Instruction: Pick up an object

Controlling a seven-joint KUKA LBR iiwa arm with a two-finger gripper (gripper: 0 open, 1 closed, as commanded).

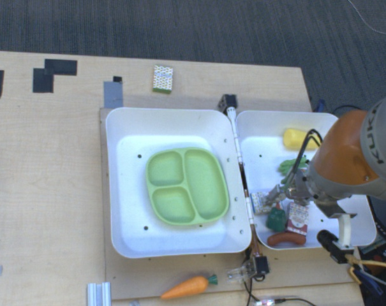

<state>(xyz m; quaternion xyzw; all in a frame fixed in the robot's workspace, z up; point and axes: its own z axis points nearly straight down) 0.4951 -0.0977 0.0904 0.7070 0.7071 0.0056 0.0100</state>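
Observation:
The arm reaches in from the right over the right bin. Its gripper hangs low in the middle of that bin. Just below it lie a dark green object, a red and white packet and a brown sausage. A silvery packet sits to its left. A green leafy object and a yellow object lie farther back, partly hidden by the arm. The view does not show anything lifted in the gripper.
The left bin holds a light green divided plate. On the bench in front lies an orange carrot. A small patterned box stands behind the bins. A black clamp sits between the bins' far edges.

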